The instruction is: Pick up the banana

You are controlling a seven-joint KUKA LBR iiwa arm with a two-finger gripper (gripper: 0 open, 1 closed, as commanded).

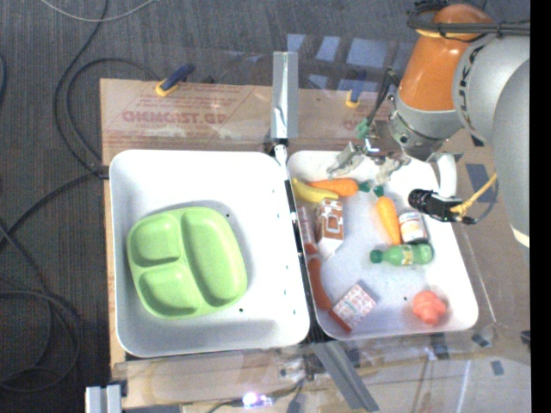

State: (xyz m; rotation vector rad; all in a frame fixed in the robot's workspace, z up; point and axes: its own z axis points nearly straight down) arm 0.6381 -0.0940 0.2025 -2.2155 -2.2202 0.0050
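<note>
My gripper [372, 163] hangs over the 12 o'clock edge of the right bin [456, 304]. My fingers [351, 156] are spread apart with nothing between them.

The banana [312, 192] lies in the right bin at its 10 o'clock corner, near the wall shared with the left bin [129, 166]. It sits at 8 o'clock from my gripper, close but apart from it. A carrot [334, 187] rests just against the banana on its 3 o'clock side.

Other contents of the right bin: a second carrot [388, 219] near the centre, pointing roughly 12 to 6 o'clock; a green bottle [401, 254] lying on its side just below it; a small jar [412, 227] beside that carrot at 3 o'clock; a red-and-white patterned packet [355, 302] toward 6 o'clock; an orange-red item [429, 307] at the 5 o'clock corner.

The left bin holds a green divided plate [186, 261].

Both bins stand on the desk [198, 119].
</note>
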